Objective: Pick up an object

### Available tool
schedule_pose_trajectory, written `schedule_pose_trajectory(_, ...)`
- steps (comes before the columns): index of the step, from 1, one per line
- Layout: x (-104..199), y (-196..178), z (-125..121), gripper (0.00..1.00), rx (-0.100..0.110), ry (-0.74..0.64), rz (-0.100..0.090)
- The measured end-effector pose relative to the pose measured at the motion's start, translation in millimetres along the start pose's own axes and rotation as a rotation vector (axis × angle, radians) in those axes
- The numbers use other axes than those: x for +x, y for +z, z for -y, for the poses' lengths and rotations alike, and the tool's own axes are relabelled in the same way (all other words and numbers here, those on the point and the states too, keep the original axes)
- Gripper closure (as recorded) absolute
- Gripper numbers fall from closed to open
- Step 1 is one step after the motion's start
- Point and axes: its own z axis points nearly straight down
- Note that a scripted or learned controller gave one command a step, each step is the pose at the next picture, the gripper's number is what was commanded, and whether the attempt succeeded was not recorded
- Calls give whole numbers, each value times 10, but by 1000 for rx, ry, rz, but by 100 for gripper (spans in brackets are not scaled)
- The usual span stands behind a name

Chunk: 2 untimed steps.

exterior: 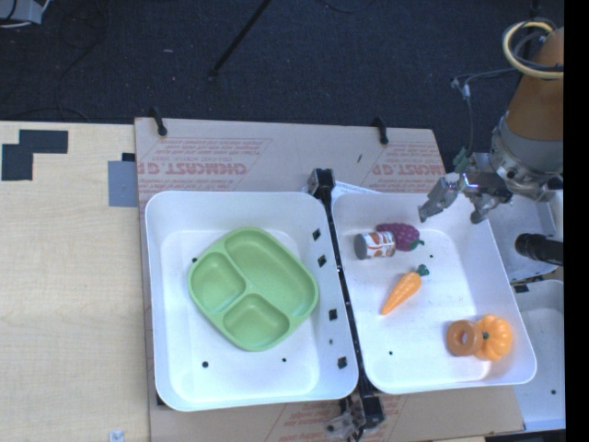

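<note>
Four items fill the right bin (515,334): one carrot (402,291), can (375,244), grapes (398,235), pumpkin (493,337); gripper (458,203) spread apart above.

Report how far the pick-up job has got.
Nothing looks done yet: the two-finger gripper hangs open over the far rim of the right white bin with nothing between its fingers. The orange toy carrot, small labelled can, purple grape bunch, orange pumpkin and orange ring all lie in that bin. Descending, grasping and lifting remain.
</note>
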Motion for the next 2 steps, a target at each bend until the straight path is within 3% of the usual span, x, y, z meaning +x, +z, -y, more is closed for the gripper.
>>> schedule_pose_trajectory(1, 0, -80, -19, 0, -13, -2, 2)
schedule_pose_trajectory(2, -43, 554, -1, 0, -7, -1, 1)
